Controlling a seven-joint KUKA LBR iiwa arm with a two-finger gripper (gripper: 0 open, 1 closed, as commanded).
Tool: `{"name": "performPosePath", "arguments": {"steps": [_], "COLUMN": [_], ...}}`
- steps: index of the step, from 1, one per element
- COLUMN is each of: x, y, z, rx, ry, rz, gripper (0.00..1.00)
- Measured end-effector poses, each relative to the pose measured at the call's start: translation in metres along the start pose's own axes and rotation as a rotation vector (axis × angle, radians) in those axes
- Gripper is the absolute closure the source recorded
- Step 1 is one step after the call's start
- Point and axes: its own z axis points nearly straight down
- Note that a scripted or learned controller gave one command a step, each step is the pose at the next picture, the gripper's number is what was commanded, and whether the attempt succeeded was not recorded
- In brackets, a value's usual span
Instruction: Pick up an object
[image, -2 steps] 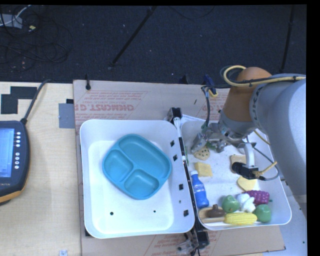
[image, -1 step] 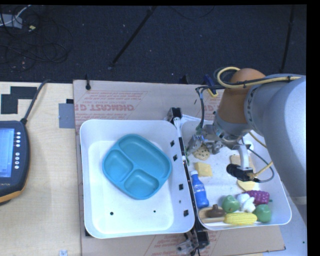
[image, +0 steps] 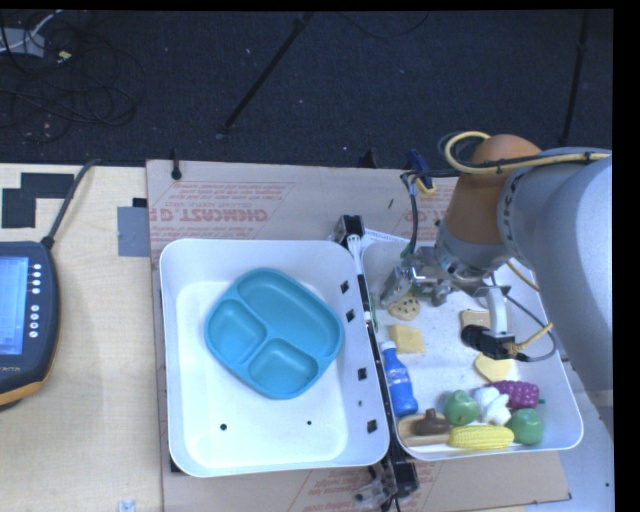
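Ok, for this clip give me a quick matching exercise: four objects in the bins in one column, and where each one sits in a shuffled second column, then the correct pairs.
Things:
1. blue divided plate
2. blue bottle
3. corn cob
4. gripper

Places:
A. front edge of the right bin, beside the green pieces
B. middle of the left bin
C. over the far left part of the right bin, above a spotted yellow piece
D. right bin, lying along the divider between the bins

Pairs: 1-B, 2-D, 3-A, 4-C
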Motion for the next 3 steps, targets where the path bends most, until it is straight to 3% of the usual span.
{"name": "performPosePath", "arguments": {"steps": [1, 3], "x": [0.0146, 0.0085], "y": [-0.0002, -0.0002], "z": [0.0, 0.0002], "rx": [0.001, 0.001], "ry": [0.0, 0.0], "rz": [-0.002, 0.0], "gripper": [0.0, 0.0]}}
